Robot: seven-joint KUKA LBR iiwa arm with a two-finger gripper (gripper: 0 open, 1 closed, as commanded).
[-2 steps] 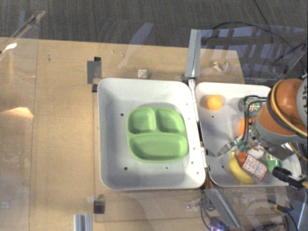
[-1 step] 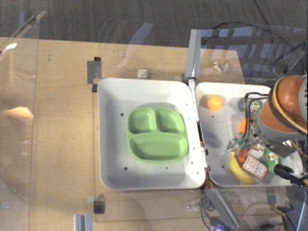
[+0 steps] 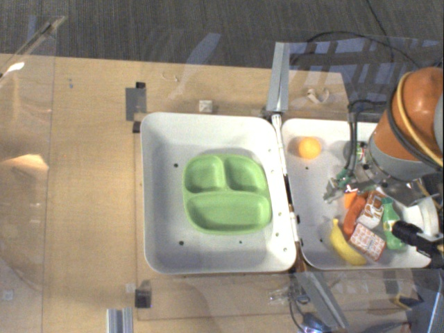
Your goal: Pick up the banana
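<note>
Banana (image 3: 345, 245) lies at 6 o'clock in the right bin (image 3: 312, 252), partly under a carton (image 3: 368, 236). My gripper (image 3: 347, 181) hangs just above it toward 12; fingers' state: cannot tell. Orange (image 3: 309, 148) at the bin's 11 o'clock.

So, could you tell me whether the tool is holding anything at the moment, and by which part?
It cannot be told: the tool sits low in the right bin above the carrot, apart from the banana.

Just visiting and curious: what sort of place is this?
Probably a robotics lab test bench: a robot arm reaches over two white bins, one holding a green divided plate, the other toy food such as a banana.
</note>
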